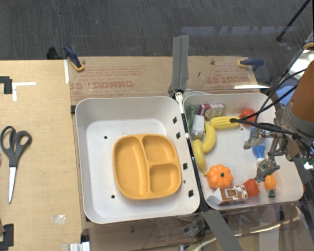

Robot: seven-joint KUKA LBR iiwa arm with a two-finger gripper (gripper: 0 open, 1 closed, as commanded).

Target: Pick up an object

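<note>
Cardboard-covered surface has two white bins, yellow divided plate in the left bin, and the gripper hangs fingers spread, gripping nothing, over the right bin between banana and small carrot.

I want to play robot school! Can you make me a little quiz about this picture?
1. True or false: the yellow divided plate lies in the left bin.
2. Which sits nearest the orange pumpkin? A scissors, B banana, C blue clamp.
3. Fill in: the gripper hangs over the ____ bin.

Key: 1 true. 2 B. 3 right.
</note>
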